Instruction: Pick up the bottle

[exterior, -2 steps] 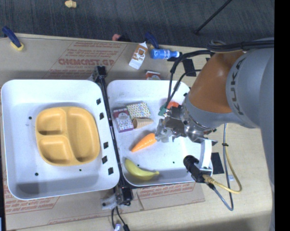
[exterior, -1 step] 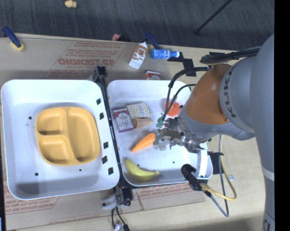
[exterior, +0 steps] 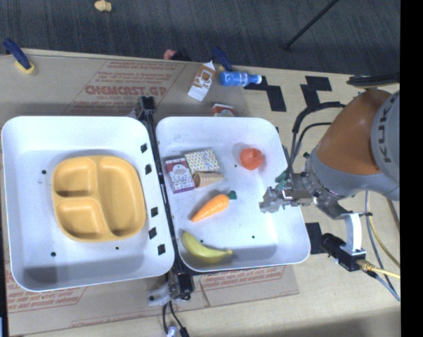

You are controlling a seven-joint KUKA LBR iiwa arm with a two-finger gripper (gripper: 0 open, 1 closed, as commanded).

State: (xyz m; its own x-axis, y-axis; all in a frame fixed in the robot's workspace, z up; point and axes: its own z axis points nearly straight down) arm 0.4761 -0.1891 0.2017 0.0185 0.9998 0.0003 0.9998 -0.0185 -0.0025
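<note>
A small blue bottle with a pale cap lies on its side on the cardboard behind the right bin, outside its far rim. My gripper hangs low over the right bin's right side, near the wall, with nothing visible in it. It is far from the bottle, toward the front right. The grey arm with its orange band reaches in from the right.
In the right bin lie a carrot, a banana, a red-orange round fruit, two snack packets and a cone. The left bin holds a yellow divided plate. A paper carton lies beside the bottle.
</note>
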